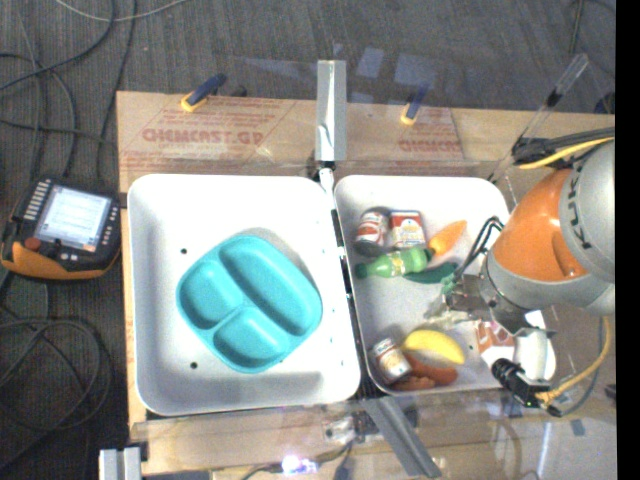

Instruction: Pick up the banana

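Note:
The banana (436,346) is a short yellow piece lying near the front of the right bin (380,313), resting against a brown can (387,360) and a red item (431,374). My gripper (458,300) hangs just above and slightly right of the banana, under the orange band of the arm (535,243). Nothing can be made out in the gripper, and the wrist hides the bin's right side.
At the back of the right bin lie two red cans (372,228) (406,230), an orange carrot (447,236) and a green bottle (396,264). The left bin (160,228) holds a teal divided plate (250,301). A pendant (62,226) sits on the floor at left.

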Action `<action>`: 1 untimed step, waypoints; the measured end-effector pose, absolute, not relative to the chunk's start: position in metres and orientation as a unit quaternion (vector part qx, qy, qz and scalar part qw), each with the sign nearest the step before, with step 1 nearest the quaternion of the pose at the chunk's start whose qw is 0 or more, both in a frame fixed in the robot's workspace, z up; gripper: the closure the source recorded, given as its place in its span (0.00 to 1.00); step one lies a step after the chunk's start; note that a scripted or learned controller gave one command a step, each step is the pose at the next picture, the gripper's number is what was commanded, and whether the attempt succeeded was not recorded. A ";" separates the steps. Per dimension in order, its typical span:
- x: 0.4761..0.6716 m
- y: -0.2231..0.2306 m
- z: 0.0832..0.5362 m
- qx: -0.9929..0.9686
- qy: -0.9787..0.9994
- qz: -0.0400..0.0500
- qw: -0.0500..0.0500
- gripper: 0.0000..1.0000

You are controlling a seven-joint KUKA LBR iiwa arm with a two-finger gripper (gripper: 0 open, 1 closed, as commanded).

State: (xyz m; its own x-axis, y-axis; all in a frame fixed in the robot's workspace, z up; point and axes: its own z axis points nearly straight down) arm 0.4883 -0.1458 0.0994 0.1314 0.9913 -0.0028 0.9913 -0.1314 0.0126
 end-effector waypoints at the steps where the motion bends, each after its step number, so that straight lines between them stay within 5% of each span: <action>1: 0.488 -0.146 0.099 0.752 0.659 0.003 0.005 0.00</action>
